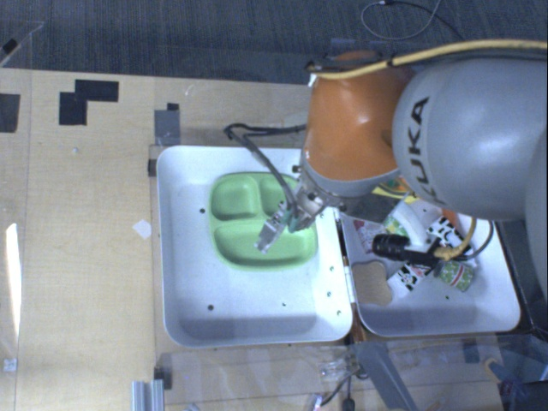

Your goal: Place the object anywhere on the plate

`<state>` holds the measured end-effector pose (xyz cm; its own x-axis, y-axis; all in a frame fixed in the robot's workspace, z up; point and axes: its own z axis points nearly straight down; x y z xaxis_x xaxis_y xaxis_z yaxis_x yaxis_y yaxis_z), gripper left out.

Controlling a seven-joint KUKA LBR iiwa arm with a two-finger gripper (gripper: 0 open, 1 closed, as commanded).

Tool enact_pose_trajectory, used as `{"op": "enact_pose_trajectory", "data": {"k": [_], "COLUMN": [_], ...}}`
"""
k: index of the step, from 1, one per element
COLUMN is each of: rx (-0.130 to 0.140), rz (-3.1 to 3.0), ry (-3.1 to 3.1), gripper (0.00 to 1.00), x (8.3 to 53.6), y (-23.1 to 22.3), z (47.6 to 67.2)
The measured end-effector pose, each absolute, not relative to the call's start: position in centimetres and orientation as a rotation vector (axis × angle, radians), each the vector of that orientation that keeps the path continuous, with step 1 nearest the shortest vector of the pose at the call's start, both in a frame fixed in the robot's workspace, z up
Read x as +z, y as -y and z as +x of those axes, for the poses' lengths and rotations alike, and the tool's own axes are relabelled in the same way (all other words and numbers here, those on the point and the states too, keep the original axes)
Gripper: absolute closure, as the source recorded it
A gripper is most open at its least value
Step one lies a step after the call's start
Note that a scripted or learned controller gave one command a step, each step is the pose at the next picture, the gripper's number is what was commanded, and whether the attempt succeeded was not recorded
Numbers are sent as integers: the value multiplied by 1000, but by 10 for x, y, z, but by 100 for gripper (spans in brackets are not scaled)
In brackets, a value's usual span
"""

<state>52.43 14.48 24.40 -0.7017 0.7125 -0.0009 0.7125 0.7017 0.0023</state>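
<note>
A: What does the plate look like?

B: It's a light green plastic plate with rounded corners (pixel 235 199), split into two small upper compartments and one long lower one. It lies flat in the left shallow white bin (pixel 184 255), towards the bin's upper right.

A: And the gripper?

B: The grey metal gripper (pixel 272 234) hangs over the plate's right side, near where the dividers meet. A small dark greenish bit shows at it, too blurred to name. I cannot tell whether the gripper is open or closed, or holding anything.

A: The surroundings?

B: The pale wooden table (pixel 77 229) has black square markings (pixel 86 99) at its upper left. The right white bin (pixel 445 315) holds a brown round flat piece (pixel 373 284), a small green can (pixel 458 274) and white packets. Beyond the table is dark grey carpet floor (pixel 171 24) with a thin looped cable (pixel 411 11).
</note>
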Motion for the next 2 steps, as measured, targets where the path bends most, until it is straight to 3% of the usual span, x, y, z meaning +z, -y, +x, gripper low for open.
{"op": "enact_pose_trajectory", "data": {"k": [1,2], "rx": [3,-1], "rz": [1215,1312], "ry": [-2895,-2856], "gripper": [100,100], "x": [253,187], "y": [-145,-111], "z": [526,552]}}
